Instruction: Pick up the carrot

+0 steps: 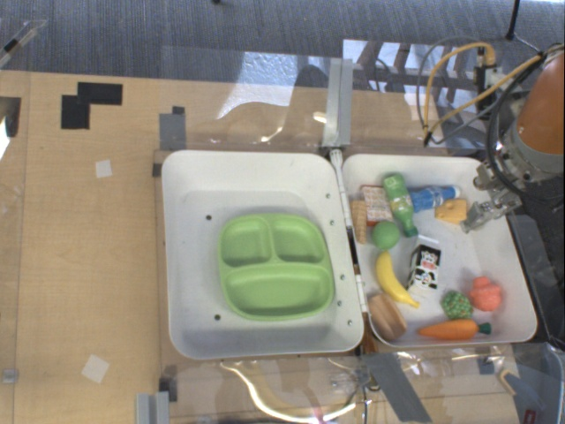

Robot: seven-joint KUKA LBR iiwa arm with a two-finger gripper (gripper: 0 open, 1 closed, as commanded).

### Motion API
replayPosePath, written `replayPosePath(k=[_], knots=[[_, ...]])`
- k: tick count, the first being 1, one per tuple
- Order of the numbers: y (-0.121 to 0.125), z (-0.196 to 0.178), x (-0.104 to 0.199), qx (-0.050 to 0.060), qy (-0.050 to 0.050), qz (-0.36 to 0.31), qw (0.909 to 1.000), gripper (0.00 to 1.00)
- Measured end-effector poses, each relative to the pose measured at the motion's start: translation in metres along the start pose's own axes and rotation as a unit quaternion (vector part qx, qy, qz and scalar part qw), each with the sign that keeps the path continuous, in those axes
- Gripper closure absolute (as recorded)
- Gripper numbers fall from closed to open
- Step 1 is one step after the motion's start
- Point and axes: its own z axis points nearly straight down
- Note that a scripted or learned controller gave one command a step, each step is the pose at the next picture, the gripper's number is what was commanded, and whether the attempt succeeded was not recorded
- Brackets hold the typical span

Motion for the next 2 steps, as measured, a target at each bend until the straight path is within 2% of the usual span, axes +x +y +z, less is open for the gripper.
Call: replayPosePath(k=[1, 2], knots=[[0.000, 0.000, 0.000, 0.000, 0.000, 0.000, 1.0000, 0.00], [0.029, -0.024, -0.007, 0.000, 0.000, -0.190, 0.9818, 0.00]])
